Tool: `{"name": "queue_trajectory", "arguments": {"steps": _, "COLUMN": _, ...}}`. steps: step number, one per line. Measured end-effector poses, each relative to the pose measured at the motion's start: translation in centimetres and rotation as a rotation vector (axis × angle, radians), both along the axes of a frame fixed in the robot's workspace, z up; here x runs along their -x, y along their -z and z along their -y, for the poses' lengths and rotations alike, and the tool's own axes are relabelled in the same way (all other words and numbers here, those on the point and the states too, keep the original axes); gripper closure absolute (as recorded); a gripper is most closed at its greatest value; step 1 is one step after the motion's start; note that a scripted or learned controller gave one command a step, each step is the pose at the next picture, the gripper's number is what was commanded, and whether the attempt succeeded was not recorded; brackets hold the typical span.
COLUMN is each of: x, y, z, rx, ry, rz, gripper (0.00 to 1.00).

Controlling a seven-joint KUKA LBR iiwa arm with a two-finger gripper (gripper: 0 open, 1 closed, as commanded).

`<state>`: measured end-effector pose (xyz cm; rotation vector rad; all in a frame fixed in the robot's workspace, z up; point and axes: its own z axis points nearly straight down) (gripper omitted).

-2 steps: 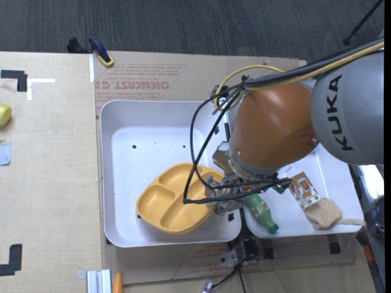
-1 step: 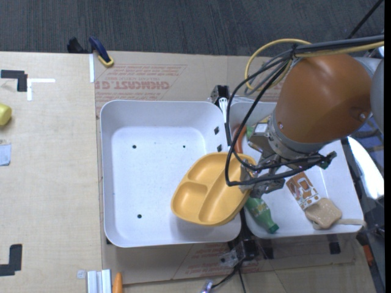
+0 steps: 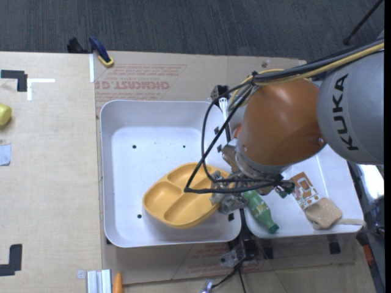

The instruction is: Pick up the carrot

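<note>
A yellow divided plate (image 3: 177, 201) lies in the left bin (image 3: 116, 163), just left of the gripper (image 3: 231, 195), which hangs over the seam between the bins. Whether the jaws are open or closed cannot be told. Just right of them lies a green bottle (image 3: 259, 210), then a tan sponge-like block (image 3: 322, 213) in the right bin (image 3: 293, 227). The carrot cannot be made out.

Beyond my bench lies dark grey carpet (image 3: 183, 11), ribbed in fine lines. The benchtop (image 3: 49, 182) is pale wood, marked with black tape corners (image 3: 14, 78) and a white tape cross (image 3: 38, 82). Flattened cardboard (image 3: 143, 81) with red print lies under the bins. Light is even and soft.
</note>
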<state>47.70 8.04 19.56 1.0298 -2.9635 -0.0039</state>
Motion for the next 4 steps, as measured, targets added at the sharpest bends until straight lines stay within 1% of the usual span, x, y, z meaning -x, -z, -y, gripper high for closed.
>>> {"name": "queue_trajectory", "arguments": {"steps": 1, "x": -0.7, "y": 0.5, "z": -6.2, "rx": 0.002, "ry": 0.395, "rz": 0.004, "gripper": 1.00}}
{"name": "queue_trajectory", "arguments": {"steps": 2, "x": -2.8, "y": -19.2, "z": -1.2, "rx": 0.000, "ry": -0.012, "rz": 0.006, "gripper": 1.00}}
{"name": "queue_trajectory", "arguments": {"steps": 3, "x": -2.6, "y": -19.3, "z": 2.1, "rx": -0.004, "ry": -0.712, "rz": 0.008, "gripper": 1.00}}
{"name": "queue_trajectory", "arguments": {"steps": 4, "x": -0.1, "y": -6.4, "z": 3.7, "rx": -0.005, "ry": -0.768, "rz": 0.003, "gripper": 1.00}}
